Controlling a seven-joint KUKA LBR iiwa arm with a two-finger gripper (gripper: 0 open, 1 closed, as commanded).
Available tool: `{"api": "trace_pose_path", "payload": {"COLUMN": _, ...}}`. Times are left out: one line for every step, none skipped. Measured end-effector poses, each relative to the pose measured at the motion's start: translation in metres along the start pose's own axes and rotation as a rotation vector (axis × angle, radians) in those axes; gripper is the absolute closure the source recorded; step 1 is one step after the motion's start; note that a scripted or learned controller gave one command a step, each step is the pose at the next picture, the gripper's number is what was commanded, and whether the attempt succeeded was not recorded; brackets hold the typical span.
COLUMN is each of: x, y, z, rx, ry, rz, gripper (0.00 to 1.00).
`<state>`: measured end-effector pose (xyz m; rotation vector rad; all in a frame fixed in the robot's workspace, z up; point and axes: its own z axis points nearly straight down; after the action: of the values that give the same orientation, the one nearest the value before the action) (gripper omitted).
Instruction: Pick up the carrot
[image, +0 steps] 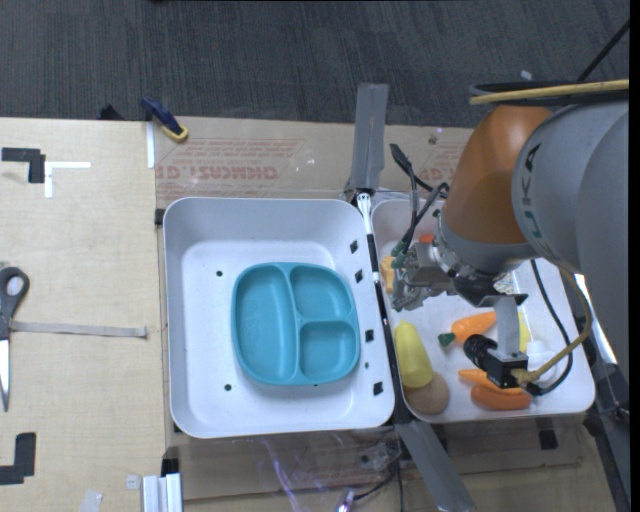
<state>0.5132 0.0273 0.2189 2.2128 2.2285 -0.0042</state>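
Arm (540, 170): grey with an orange band, reaching in from the right and covering the far part of the right bin (575, 400). You cannot tell from here how the jaws stand; the gripper (410, 280) sits in a tangle of cables near the bin's left wall.

Left bin (190, 400): holds a blue divided plate (296, 323). Leave it alone.

Right bin, contents: a yellow piece (412, 352) and a brown round piece (430, 397) at the near left. Steer clear of both.

Carrot (474, 325): small, orange, tapered, lying flat mid-bin, to the right of the yellow piece. More orange pieces (497, 395) lie nearer, beside a black fitting (483, 352); which is the true carrot is hard to judge.

Advice: bring the gripper right and nearer, come down across the carrot's narrow width, and close only once it sits between the fingers.
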Motion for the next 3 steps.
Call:
{"api": "trace_pose_path", "payload": {"x": 0.0, "y": 0.0, "z": 0.0, "rx": 0.0, "ry": 0.0, "rz": 0.0, "gripper": 0.0}}
{"api": "trace_pose_path", "payload": {"x": -0.067, "y": -0.026, "z": 0.028, "rx": 0.0, "ry": 0.001, "rz": -0.165, "gripper": 0.0}}
{"api": "trace_pose_path", "payload": {"x": -0.199, "y": -0.036, "z": 0.127, "rx": -0.004, "ry": 0.001, "rz": -0.24, "gripper": 0.0}}
